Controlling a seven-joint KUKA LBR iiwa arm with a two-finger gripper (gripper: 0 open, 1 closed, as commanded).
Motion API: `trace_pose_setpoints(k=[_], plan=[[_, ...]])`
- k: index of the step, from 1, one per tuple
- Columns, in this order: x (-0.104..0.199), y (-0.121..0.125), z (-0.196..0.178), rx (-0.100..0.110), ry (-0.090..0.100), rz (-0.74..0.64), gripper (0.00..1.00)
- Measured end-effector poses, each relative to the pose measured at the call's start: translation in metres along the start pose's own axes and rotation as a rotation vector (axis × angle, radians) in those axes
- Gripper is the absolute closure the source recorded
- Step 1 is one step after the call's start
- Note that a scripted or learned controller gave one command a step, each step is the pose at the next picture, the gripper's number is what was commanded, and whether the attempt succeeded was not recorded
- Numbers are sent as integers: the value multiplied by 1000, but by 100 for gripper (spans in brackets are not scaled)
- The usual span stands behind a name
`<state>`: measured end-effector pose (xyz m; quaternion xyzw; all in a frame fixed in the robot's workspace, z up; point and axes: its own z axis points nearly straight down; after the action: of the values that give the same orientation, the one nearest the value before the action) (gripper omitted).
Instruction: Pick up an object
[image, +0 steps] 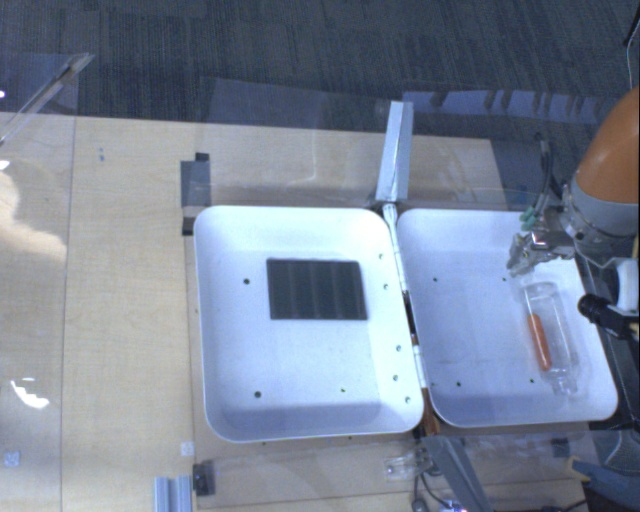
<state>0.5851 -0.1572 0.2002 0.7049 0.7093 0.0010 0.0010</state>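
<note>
A clear plastic bottle (553, 337) with an orange strip inside lies in the right bin (460, 330), near its right side, running from upper left to lower right. My gripper (527, 250) hangs at the bin's upper right, just above the bottle's near end. The arm's orange band and grey wrist come in from the right edge. A dark ribbed rectangular pad (316, 289) lies flat in the middle of the left bin (230, 380).
A metal divider post (394, 160) rises behind the seam between the two bins. Clear shield panels stand around the bench. Small black brackets sit at the left bin's corners, and cables and fittings lie below the bins' front edge.
</note>
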Motion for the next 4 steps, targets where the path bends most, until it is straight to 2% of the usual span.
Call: trace_pose_setpoints(k=[1,2,3,4], plan=[[-38,-31,12,-1,-1,-54,0],[-39,-56,104,-5,8,-38,0],[-48,-58,-50,-6,-3,73,0],[-42,-54,43,1,0,187,0]])
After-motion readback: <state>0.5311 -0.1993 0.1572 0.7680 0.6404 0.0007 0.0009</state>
